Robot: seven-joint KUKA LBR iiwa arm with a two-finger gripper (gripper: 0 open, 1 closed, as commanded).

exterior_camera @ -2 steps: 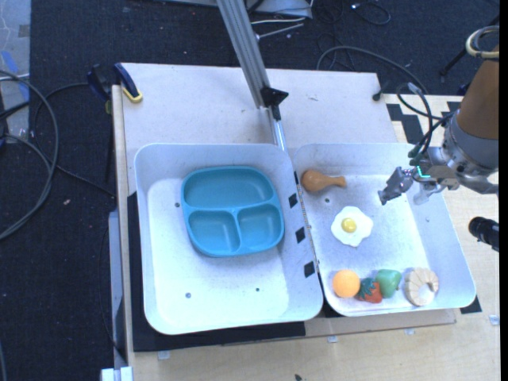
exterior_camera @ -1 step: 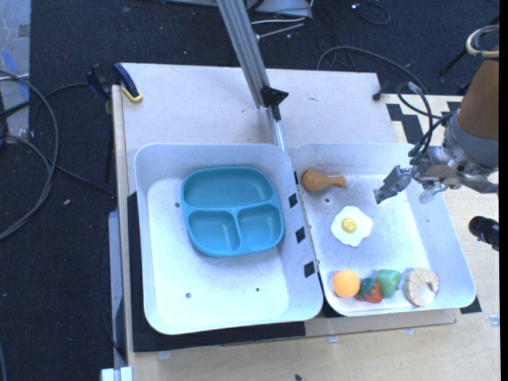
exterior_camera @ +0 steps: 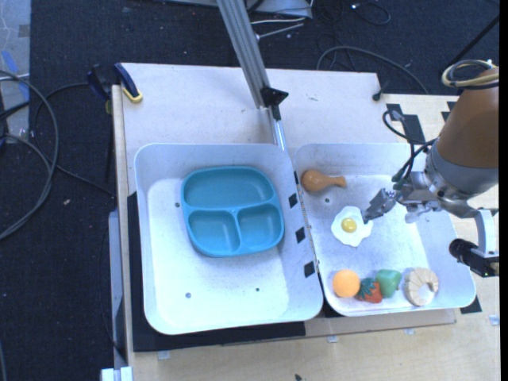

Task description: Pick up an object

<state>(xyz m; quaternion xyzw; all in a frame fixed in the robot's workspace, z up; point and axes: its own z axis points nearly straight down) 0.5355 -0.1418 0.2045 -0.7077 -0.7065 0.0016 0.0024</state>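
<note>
Here, dark fingers (exterior_camera: 375, 207) beside flat glossy fried egg (exterior_camera: 349, 227), smooth white bin (exterior_camera: 444, 292)

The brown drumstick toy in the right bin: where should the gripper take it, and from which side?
Probably across the thin handle end of the drumstick, coming straight down. It lies flat, bulb toward the divider between the bins, thin end pointing right into open floor, so the fingers have room either side. The gripper sits just right of it, above the fried egg.

The arm (exterior_camera: 468, 141) is running off the right edge, its upper part cut away. The claw (exterior_camera: 376, 205) is showing too dark and small to read. The red-and-green toy (exterior_camera: 379, 286) is looking too small to name.
</note>
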